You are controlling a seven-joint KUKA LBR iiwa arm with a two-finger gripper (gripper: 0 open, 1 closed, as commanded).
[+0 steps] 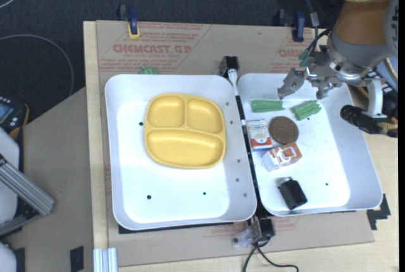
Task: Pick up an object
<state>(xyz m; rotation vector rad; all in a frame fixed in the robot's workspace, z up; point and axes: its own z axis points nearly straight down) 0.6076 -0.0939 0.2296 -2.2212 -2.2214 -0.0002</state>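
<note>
Plainly, the pick has not yet been made; nothing is lifted, and every candidate lies flat in its bin. On the counter (101,138) two white bins sit side by side; the left bin (126,157) carries a yellow divided plate (185,130), set toward its far half; the right bin (342,169) carries the small things, gathered toward its left and far parts. The arm (367,5) reaches in over the counter's far right corner, and its gripper (307,82) hangs above the far end of the right bin, near two green pieces; the fingers (290,87) look spread apart, with nothing between them. By size, then: the brown disc (284,129) lies near the bin's middle; a black block (293,193) sits toward the near edge, well apart from the rest; a red-and-white packet (282,155) lies just beside the disc on the near side; a second small packet (257,132) rests against the left wall; a long green piece (266,105) and a shorter green piece (306,110) lie toward the far edge, closest to the gripper. What is left, as I judge it, is nearly everything: descend on one item, most likely a green piece, close, and lift; which one is aimed at I cannot tell.
</note>
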